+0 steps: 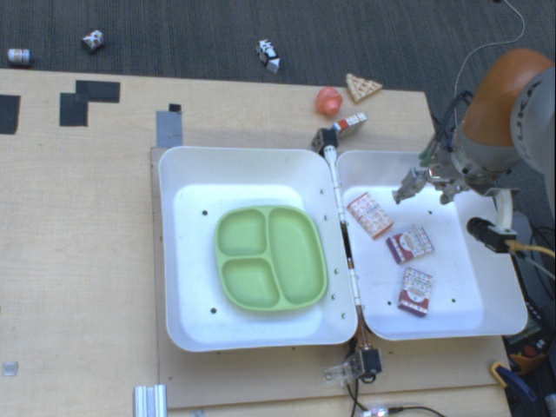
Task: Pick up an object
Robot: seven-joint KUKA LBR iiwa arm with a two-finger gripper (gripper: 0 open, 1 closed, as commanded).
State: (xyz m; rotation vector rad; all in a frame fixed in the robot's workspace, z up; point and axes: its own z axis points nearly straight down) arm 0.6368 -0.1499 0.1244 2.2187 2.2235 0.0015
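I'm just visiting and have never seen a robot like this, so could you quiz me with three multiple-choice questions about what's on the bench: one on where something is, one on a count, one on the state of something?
1. Where does the green divided plate lie?
A. In the left bin
B. In the right bin
C. On the bare bench

2. How many small packets lie in the right bin?
A. One
B. Three
C. Five

3. What is the end effector doing?
A. Lifting the green plate
B. Pressing the red ball
C. Hanging over the right bin's upper part, with no object seen in it

Answers:
1. A, the plate sits in the middle of the left bin.
2. B, a pink packet, a dark red packet and a third packet lie there.
3. C, all three packets lie on the bin floor, apart from it.
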